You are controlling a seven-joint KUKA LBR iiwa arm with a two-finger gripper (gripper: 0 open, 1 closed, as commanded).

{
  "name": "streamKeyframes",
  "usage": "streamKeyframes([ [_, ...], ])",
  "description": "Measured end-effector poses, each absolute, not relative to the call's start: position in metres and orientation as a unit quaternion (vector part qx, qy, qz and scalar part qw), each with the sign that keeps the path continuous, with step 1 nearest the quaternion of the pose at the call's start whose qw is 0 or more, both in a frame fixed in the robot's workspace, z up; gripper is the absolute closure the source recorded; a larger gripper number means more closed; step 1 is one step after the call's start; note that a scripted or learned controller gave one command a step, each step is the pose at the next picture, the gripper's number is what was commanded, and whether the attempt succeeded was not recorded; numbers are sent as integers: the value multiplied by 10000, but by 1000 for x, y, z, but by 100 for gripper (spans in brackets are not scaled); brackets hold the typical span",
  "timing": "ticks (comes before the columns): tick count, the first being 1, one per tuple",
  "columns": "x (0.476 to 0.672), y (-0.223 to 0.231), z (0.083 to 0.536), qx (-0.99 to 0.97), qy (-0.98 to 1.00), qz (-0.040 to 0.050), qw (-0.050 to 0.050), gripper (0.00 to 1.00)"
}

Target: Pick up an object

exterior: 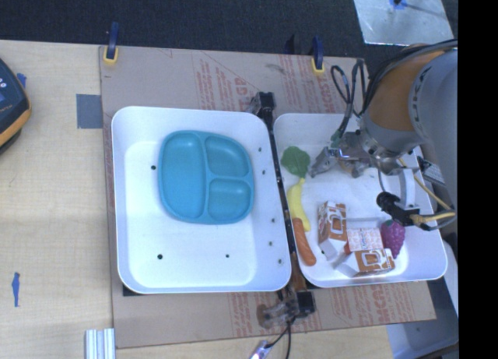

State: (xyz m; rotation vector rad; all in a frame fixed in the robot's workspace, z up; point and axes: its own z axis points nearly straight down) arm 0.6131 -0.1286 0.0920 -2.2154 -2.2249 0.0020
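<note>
gripper (323,164): I see it hovering low, can't tell its state
broccoli (295,160): just left of it
banana (296,200): below-left, close

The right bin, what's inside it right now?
In the right bin: a green leafy piece, a banana, a carrot, printed cartons and purple grapes. The arm covers the bin's far right corner, so anything beneath it is hidden.
</note>
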Motion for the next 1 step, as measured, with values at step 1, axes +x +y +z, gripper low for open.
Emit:
streamKeyframes([
  [1,526,-100,91,-7058,-7084,15,13,0],
])
